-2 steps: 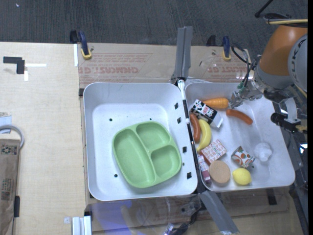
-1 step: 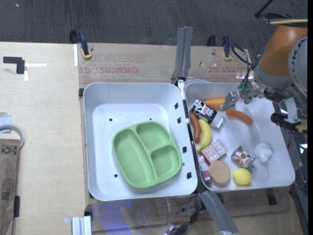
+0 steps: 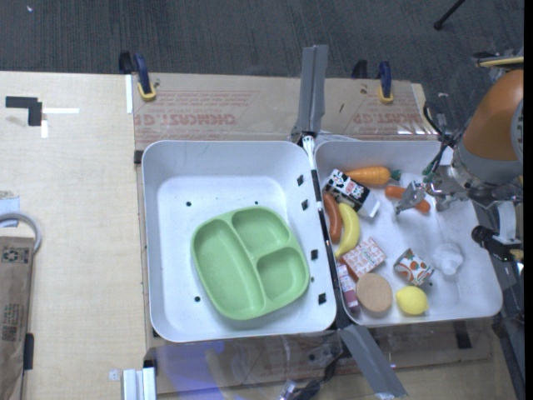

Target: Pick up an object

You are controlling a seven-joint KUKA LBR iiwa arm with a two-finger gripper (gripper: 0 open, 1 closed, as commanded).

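The right bin (image 3: 483, 307) holds several toy foods. A large carrot (image 3: 369, 174) lies at its back, with a black-and-white carton (image 3: 347, 189) beside it. A banana (image 3: 350, 228) and a red sausage (image 3: 332, 216) lie along the left wall. A red-and-white carton (image 3: 364, 257), a tan round disc (image 3: 374, 292), a lemon (image 3: 411, 301) and a small orange-patterned carton (image 3: 413, 267) sit toward the front. My gripper (image 3: 415, 198) reaches in from the right and hangs low over a small orange piece (image 3: 395, 192), which it partly hides.
The left bin (image 3: 166, 223) holds a green divided plate (image 3: 251, 262). A clear cup (image 3: 448, 258) lies near the right bin's right wall. A grey divider post (image 3: 312, 90) stands between the bins at the back. Clamps (image 3: 146, 82) hold cardboard behind them.
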